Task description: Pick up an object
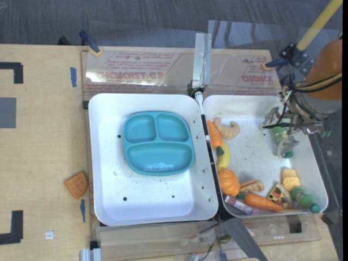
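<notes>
The gripper (284,140) is hanging over the far right part of the right bin (250,105), below the arm's orange band (331,69), with cables bunching around the wrist. Something small and green (279,134) is sitting right at its tip, but whether that piece is between the fingers or merely lying under them is too blurred to tell, and so is whether the fingers are spread or pressed together.

The toy food is lying mostly nearer the camera than the gripper and to its left. Just below the tip, a corn cob (290,178) is resting near the bin's right wall, and further down a green bottle-like piece (305,200) is lying in the near right corner. Beside those a wedge-shaped slice (278,194) is touching a carrot (262,202). Well to the gripper's left, a pale ginger-like root (228,128) is sitting by the bin's left wall, with another carrot (214,136), a banana (223,155) and a small orange pumpkin (228,181) lining up along that wall toward the camera.

Beyond that wall, the left bin (109,162) is bearing a blue divided plate (159,143). Farthest from the gripper, a waffle-patterned orange block (76,185) is lying on the wooden bench (38,135).
</notes>
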`<action>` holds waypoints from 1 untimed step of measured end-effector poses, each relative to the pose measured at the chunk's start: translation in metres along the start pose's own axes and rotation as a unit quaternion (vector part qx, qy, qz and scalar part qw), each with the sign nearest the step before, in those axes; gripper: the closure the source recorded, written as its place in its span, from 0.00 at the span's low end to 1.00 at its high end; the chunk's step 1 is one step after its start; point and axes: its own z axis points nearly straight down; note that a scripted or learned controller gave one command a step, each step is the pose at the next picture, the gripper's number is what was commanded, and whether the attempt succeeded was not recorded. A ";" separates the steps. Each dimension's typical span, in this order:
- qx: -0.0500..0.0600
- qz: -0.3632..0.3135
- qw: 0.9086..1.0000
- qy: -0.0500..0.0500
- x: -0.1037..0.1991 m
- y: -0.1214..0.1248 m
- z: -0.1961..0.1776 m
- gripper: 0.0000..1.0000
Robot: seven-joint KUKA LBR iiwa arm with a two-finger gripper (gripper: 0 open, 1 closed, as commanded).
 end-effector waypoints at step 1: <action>0.003 0.000 1.000 -0.007 -0.005 -0.001 -0.015 1.00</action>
